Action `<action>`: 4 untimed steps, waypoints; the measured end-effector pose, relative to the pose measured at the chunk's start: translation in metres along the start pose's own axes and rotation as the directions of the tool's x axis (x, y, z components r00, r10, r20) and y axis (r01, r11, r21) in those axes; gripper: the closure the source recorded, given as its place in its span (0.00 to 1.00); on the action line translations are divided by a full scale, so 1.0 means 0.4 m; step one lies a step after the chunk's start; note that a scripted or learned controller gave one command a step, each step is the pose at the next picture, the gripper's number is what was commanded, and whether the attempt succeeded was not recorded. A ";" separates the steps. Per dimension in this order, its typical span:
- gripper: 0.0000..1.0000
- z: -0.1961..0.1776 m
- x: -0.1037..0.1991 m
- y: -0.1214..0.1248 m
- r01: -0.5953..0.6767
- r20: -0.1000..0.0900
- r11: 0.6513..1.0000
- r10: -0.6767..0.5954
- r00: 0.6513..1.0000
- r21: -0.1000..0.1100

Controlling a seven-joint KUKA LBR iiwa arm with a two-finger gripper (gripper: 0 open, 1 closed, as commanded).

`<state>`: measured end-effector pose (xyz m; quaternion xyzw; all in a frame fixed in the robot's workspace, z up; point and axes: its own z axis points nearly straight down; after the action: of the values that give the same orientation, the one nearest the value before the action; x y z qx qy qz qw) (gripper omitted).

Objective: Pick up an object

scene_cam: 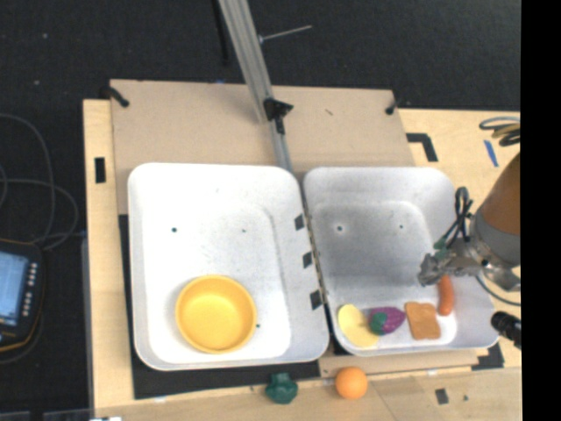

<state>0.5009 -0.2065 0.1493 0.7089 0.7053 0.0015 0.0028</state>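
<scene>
1. Black floor surrounds a pale wooden bench [96,235], which bears a brown board [193,130] and two shallow white bins side by side
2. On the bench, the left bin [219,209] lies at about 9 o'clock and the right bin [377,217] at about 3 o'clock, their inner rims touching
3. At 7 o'clock in the left bin sits a yellow bowl [216,313], upright
4. Along the right bin's 6 o'clock wall lie four things in a row: a pale yellow piece [351,323], a purple and green piece [383,320] touching it, an orange-brown block [423,320] just beside that, and an orange-red carrot-like piece [446,295] at about 4 o'clock in the bin
5. From 3 o'clock the arm's grey wrist and orange band [502,202] reach in; the gripper [436,268] hangs over the right bin just above the carrot-like piece's upper end
6. Whether the fingers are parted or closed cannot be told, and no thing can be seen between them
7. Outside the bins at 6 o'clock, an orange ball [351,382] and a dark green object [281,388] rest on the bench edge, near each other
8. At 12 o'clock a slanted metal rail [250,55] runs down towards the bins' junction
</scene>
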 end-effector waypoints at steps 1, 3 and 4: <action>1.00 -0.150 -0.016 0.023 0.008 0.002 1.000 -0.008 1.000 -0.002; 1.00 -0.340 -0.028 0.008 0.009 0.000 1.000 -0.009 1.000 0.002; 1.00 -0.351 0.090 0.073 0.013 -0.002 1.000 -0.013 1.000 0.002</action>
<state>0.5295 -0.1704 0.2898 0.7044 0.7098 0.0012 0.0015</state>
